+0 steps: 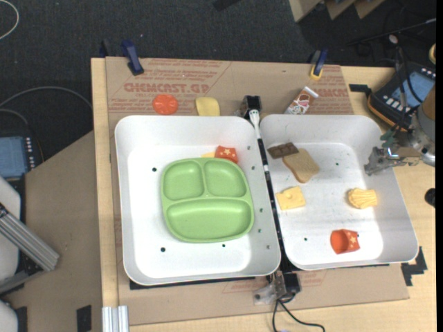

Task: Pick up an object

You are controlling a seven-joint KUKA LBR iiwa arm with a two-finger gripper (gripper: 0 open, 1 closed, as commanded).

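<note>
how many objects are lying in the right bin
5: a dark brown piece by the far left corner, a tan piece touching it, a yellow chunk near the left wall, a ridged yellow piece toward the right, an orange-red piece at the front.

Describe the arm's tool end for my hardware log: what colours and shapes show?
At the right edge, over the right bin's rim, the tool is a small grey metallic assembly with pale, angular parts. The body behind it looks light grey and blocky. No markings are legible at this size.
</note>
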